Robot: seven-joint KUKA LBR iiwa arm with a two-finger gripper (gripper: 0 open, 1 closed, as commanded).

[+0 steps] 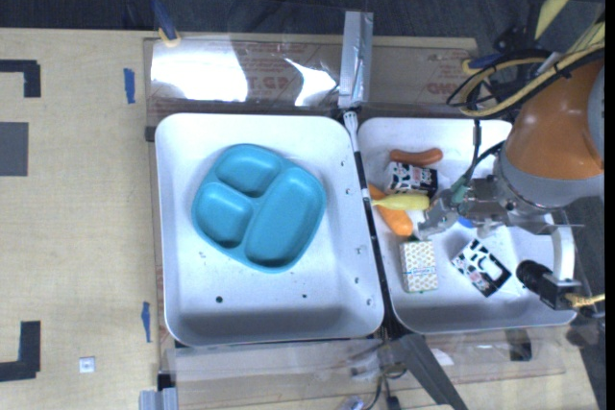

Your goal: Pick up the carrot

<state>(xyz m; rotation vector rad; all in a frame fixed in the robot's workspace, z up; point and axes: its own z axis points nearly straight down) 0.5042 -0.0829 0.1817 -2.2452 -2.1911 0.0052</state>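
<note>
The carrot, a short orange piece, lies at the left edge of the right bin, just under a yellow piece. My gripper hangs low over the right bin, directly right of the carrot and very close to it. Nothing in the view shows the carrot lifted; it rests on the bin floor. The grey arm with its orange band reaches in from the right and covers the bin's right side.
A reddish sausage and a black-and-white carton lie behind the carrot. A speckled box and a black-and-white packet lie in front. The left bin holds a blue divided plate.
</note>
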